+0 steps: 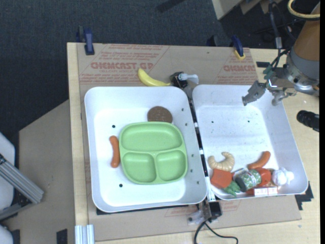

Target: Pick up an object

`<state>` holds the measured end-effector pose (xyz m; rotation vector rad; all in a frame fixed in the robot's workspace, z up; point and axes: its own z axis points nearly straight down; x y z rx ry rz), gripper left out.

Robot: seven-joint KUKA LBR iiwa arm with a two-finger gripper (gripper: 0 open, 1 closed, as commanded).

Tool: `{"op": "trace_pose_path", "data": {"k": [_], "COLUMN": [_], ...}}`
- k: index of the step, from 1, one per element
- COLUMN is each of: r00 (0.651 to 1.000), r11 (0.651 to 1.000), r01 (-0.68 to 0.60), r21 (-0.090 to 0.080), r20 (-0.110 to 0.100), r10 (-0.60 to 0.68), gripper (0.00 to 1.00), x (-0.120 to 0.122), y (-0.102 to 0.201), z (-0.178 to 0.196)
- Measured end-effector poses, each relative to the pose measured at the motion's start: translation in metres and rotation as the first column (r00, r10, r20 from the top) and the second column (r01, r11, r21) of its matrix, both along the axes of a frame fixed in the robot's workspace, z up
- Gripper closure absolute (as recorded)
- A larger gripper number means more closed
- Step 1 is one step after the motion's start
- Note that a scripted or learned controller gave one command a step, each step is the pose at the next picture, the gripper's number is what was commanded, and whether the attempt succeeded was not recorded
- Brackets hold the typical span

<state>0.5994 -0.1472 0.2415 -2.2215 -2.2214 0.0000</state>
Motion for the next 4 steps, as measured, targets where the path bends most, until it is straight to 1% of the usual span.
{"op": "trace_pose_path", "data": {"k": [1,2,3,4], "r00": [1.000,1.000,1.000,1.000], "r11": [1.000,1.000,1.000,1.000], "r01": [0.004,0.003,0.000,0.000], "r21": [0.001,0.002,0.006,0.002], "r20": [-0.006,-0.007,-0.003,0.000], "r10": [-0.004,-0.003,0.000,-0.001], "gripper": [0.00,0.00,0.00,1.00], "x": [-0.066,-0.087,-0.114,-0.113], "y": [-0.038,-0.062,-0.072,-0.072], "z": [-0.023,-0.164,-0.157,-0.147]}}
